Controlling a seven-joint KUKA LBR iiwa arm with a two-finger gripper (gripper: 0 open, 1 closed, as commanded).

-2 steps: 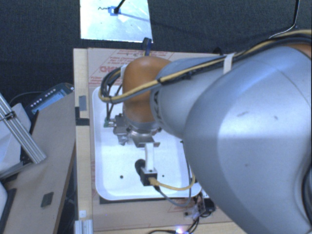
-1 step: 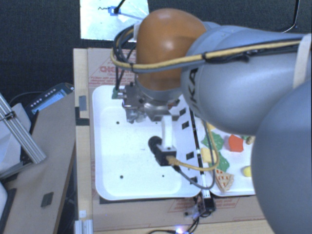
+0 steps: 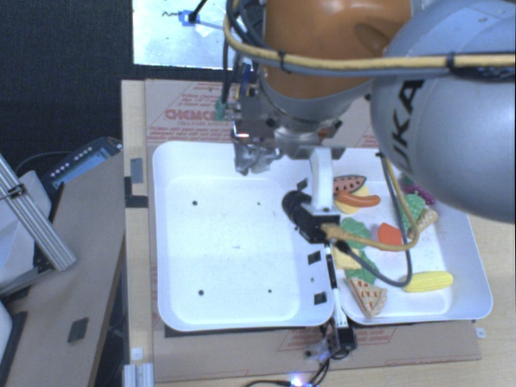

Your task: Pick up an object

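- Closest in: pizza slice [image 3: 367,297] and corn [image 3: 429,280] lie near the right bin's [image 3: 469,301] front rim.
- Left bin [image 3: 226,248] — wide open white floor, loads of room.
- Farther back, a watermelon slice [image 3: 348,184] in the right bin.
- Gripper [image 3: 256,161] hangs over the left bin's far edge, with the arm bulking above it — can't tell if it's wide or closed.
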